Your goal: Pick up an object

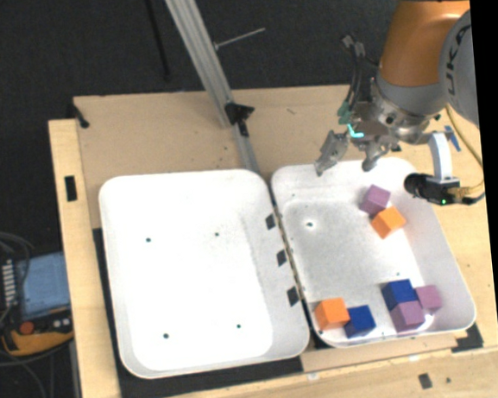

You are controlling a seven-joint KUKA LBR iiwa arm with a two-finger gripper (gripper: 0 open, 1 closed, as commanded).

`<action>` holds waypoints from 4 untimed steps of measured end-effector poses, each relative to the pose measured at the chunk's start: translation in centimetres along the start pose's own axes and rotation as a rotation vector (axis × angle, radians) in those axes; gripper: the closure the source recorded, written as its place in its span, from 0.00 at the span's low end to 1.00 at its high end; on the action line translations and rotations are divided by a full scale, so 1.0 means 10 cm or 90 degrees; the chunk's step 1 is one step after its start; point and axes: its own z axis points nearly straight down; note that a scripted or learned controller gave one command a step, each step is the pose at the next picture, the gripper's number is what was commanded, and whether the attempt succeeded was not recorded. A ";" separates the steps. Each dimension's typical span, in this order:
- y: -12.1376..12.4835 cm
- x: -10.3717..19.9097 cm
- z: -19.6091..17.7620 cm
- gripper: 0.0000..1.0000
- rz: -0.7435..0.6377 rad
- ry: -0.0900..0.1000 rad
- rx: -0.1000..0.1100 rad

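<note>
Approach is the step in hand: the pincer [348, 160] hangs released, its 2 fingers spread and nothing between them, above the far rim of the right bin [425, 226]. Nearest candidates are the purple cube [375, 198] and the orange cube [389, 221], which touch at a corner, so a clean grasp likely means centring on the purple one alone and closing across the faces clear of its neighbour. Other blocks crowd the near edge: an orange block [331, 311] against a blue block [360, 320], and a blue-and-purple cluster [409, 302]. The left bin [119, 248] sits beside it on the worktop [156, 124]. No brand, label or writing is legible.
</note>
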 end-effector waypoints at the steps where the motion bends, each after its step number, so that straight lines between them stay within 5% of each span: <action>1: 0.00 0.00 0.00 0.00 0.000 0.000 -0.001; 4: -0.05 0.02 1.64 0.00 0.004 -0.002 0.003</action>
